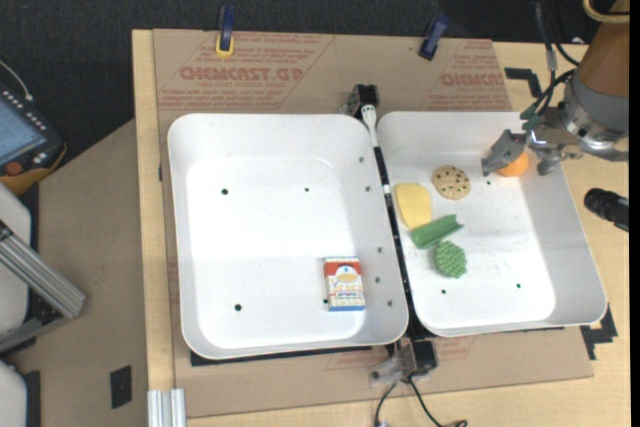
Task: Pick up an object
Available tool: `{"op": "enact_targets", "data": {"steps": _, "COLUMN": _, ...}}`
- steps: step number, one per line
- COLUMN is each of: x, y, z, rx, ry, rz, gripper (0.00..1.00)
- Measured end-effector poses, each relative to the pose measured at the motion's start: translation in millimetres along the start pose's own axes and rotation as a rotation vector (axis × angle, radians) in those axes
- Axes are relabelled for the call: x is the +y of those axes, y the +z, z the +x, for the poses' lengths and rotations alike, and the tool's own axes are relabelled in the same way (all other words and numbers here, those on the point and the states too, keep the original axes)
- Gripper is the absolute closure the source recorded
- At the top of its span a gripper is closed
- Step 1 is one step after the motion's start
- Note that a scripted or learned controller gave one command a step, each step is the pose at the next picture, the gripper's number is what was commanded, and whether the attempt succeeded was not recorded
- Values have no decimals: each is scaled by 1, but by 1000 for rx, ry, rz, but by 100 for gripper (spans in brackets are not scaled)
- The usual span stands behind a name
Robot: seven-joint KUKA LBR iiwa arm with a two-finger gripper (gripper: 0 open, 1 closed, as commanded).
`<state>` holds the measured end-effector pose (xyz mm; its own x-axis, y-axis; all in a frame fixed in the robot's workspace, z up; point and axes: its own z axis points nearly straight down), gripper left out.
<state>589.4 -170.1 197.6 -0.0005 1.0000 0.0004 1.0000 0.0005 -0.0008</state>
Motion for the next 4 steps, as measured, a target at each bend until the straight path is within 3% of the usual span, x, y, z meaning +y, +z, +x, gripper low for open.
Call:
{"op": "enact_targets", "data": {"steps": 1, "x": 1, "y": -11, "z": 0, "rx": -1, "ry": -1, "rz": -3, "gripper": 100}}
{"op": "enact_targets", "data": {"steps": 2, "x": 6, "y": -38, "z": 107, "rx": 2, "ry": -10, "rz": -5, "gripper": 100}}
{"op": "enact_targets", "data": {"steps": 3, "x": -58, "y": -69, "z": 141, "rx": 3, "ry": -3, "rz": 3, "gripper": 100}}
{"op": "enact_targets", "data": {"steps": 4, "x": -55, "y": -78, "z": 139, "rx": 0, "ry": -1, "rz": -1, "gripper": 100}}
